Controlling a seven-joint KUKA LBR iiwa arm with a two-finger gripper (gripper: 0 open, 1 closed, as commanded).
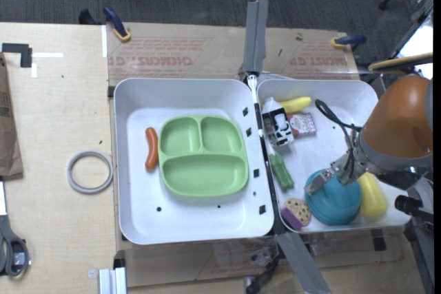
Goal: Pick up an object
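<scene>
1. Bins first: two shallow white ones side by side on the bench. The left bin (131,169) has a green divided plate (204,155) sitting in the middle, three compartments, nothing in any of them. An orange sausage-shaped toy (151,149) lies just beside the plate's left edge, on the bin floor.
2. The right bin (324,87) is the busy one. Along its left side, from far to near: a small black-and-white carton (277,125), a green pickle-looking thing (281,171), then a cookie (297,206) and a purple piece (291,219) at the near corner.
3. Farther back there's a yellow banana (293,105) and a small pink packet (303,124) just near of it. A black utensil (333,115) lies at a slant to the right of those.
4. At the near right sit a teal bowl (335,200) and a yellow block-ish thing (371,193) touching its right side.
5. The gripper (339,173) hangs right at the far rim of the teal bowl, arm coming in from the right with the orange band above it. Can't tell how the fingers are set, it's too dark and cluttered there, and can't say they've got anything between them.
6. Outside the bins, a grey ring (90,171) lies on the bench to the left.
</scene>
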